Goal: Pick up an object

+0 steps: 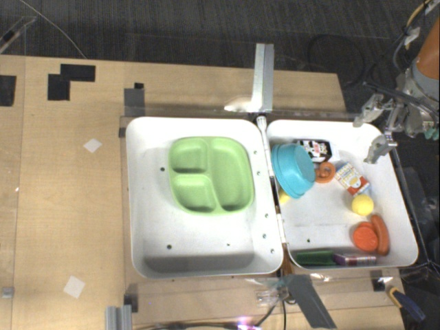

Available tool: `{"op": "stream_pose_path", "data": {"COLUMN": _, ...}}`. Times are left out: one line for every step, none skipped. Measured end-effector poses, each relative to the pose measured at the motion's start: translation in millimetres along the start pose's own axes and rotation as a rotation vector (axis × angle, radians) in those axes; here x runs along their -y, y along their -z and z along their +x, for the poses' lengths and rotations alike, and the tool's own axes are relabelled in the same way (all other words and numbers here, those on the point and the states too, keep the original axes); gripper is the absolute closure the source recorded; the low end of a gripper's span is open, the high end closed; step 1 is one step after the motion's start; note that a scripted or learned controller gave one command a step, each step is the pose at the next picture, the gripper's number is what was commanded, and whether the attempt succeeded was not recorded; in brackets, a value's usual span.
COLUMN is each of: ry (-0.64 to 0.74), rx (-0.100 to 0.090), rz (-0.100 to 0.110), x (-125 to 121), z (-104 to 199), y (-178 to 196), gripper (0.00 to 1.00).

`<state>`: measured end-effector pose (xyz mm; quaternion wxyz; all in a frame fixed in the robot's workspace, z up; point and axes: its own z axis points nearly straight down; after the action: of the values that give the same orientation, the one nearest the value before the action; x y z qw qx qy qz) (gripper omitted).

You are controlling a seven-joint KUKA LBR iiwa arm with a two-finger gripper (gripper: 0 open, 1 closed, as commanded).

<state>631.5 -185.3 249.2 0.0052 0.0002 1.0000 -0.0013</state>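
Note:
My gripper (372, 130) hangs over the far right corner of the right bin (323, 218), open, with nothing between its fingers. Below and left of it lie a small printed carton (349, 179), a yellow ball (362, 205) and an orange cup (368, 236). A blue bowl (294, 169) leans on its side against the bin's left wall. Beside the bowl are a black packet (313, 146) and a small orange piece (324, 172). Along the near wall lie a dark green stick (315, 258) and a reddish marker (356, 258).
The left bin (151, 218) holds a green divided plate (210, 174). A metal post (264, 78) stands behind the wall between the two bins. A yellow bit (283, 198) peeks out under the bowl.

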Motion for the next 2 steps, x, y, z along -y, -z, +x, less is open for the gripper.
{"op": "stream_pose_path", "data": {"ry": -0.092, "rx": -0.007, "rz": -0.003, "x": 19, "z": 4, "y": -95, "gripper": 0.0}}
{"op": "stream_pose_path", "data": {"ry": -0.092, "rx": 0.004, "rz": 0.001, "x": 15, "z": 39, "y": -160, "gripper": 0.0}}
